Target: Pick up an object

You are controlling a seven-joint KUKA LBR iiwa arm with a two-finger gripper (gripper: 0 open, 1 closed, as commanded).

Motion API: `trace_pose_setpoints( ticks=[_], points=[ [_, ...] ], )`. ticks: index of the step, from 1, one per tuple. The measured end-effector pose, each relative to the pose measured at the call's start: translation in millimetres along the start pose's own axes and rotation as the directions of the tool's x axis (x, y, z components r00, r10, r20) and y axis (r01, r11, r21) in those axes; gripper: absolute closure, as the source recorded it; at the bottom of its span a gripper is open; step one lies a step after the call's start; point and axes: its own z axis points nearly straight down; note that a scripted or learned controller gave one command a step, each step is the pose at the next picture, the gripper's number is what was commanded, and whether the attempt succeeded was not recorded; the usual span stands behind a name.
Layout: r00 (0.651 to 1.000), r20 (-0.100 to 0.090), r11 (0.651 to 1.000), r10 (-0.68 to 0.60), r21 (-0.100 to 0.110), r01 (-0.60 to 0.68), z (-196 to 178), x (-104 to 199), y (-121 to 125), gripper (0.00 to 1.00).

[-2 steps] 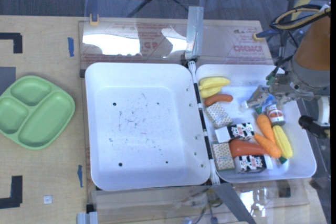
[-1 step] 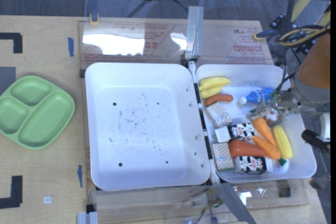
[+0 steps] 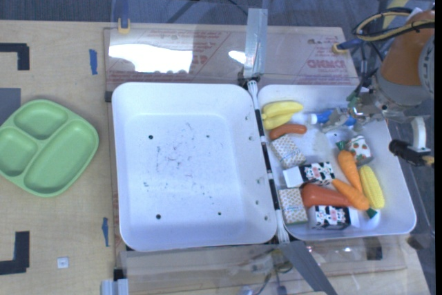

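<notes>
The right bin holds several toy foods. A yellow banana and a red sausage lie at its back left. Below them are a wafer packet, a cow-patterned carton and a red pepper. Two carrots and a corn cob lie to the right. A second cow-patterned carton sits at the front. My gripper hangs low over the bin's back right, beside a blue-and-white tube and just above a small spotted item.
The left bin stands alongside, split from the right one by a ridge. A green divided plate rests on the bench at far left. A clear plastic wall rises behind both bins. Cables loop around the arm.
</notes>
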Motion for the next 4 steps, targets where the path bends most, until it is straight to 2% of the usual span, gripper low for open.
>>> trace_pose_setpoints(
  ticks=[1,2,3,4],
  points=[
    [0.997,-0.002,0.997,-0.072,0.001,0.072,-2,1,-62,0.0],
    [0.998,0.007,0.998,-0.07,-0.003,0.07,-11,-2,-61,1.0],
    [0.998,0.013,0.998,-0.065,0.006,0.065,2,-9,-33,1.0],
    [0.981,0.01,0.981,-0.193,0.008,0.193,-124,64,-84,1.0]
  ],
)
